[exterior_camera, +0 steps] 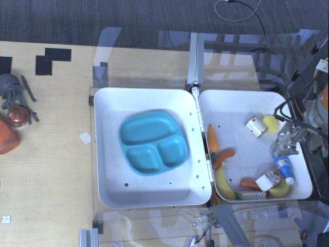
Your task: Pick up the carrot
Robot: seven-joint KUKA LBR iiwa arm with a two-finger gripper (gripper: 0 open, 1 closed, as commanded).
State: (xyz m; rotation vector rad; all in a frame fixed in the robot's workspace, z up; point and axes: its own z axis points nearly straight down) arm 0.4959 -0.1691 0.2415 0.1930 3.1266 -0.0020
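Camera view: looks down at a slant on a light wooden table with two white bins side by side.
Tool: the tool sits low at the right edge of the right bin, metallic and reached by dark cables from the right.
Tool state: nothing shows between its tips; how far they stand apart I cannot tell.
Just below the tool: a small bottle with a blue cap and blue label, lying tilted, close to the tool's tips.
Left of the tool: a white carton and a yellow lemon-like piece, touching each other.
Bin's near edge: a banana, a red-and-white packet, a red piece.
Carrot: the carrot lies lengthwise against the right bin's left wall, well apart from the tool.
Beside the carrot: an orange-red sausage-like piece, just below it.
Left bin: the left bin holds a blue sectioned tray.
Far left of the table: a grey toy spider and red objects.
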